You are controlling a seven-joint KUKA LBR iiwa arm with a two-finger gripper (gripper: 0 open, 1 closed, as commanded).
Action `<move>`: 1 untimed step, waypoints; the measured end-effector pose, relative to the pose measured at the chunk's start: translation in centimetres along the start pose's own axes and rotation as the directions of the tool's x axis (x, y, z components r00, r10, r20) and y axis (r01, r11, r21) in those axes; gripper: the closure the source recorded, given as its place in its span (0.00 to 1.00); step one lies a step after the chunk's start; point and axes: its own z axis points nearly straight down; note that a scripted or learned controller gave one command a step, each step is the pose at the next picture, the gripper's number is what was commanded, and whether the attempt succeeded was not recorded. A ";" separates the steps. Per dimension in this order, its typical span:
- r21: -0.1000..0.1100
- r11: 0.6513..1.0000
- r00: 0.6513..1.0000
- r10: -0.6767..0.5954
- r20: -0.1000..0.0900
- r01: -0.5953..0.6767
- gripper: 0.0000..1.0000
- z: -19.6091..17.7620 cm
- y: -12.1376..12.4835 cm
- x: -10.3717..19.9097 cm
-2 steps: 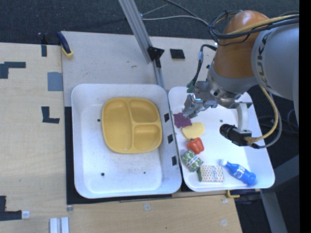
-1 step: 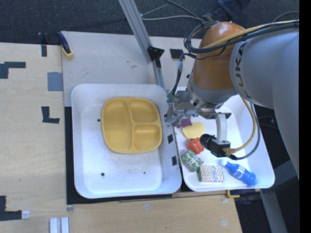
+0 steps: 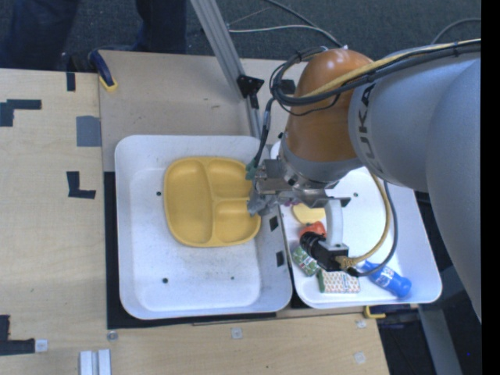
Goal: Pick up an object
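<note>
Gripper [image 3: 258, 190] sits low at the wall btwn the two white bins, right against the view-right rim of the yellow divided plate [image 3: 207, 201]; can't tell from this angle if it's wide, narrow or gripping anything; plate lies flat in the left bin [image 3: 195, 287], upper half, 3 compartments up; grey arm [image 3: 422, 123] w/ orange band [image 3: 328, 92] comes in from view-right over the right bin [image 3: 414, 248]; in that bin: pale yellow piece [image 3: 308, 213] just under the wrist, red-orange item [image 3: 312, 229] beside it, green item [image 3: 303, 260], patterned packet [image 3: 340, 282] and blue object [image 3: 388, 280] along the near side
</note>
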 end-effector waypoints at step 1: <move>-0.001 1.000 1.000 0.003 0.002 -0.003 0.00 0.0 0.1 -0.3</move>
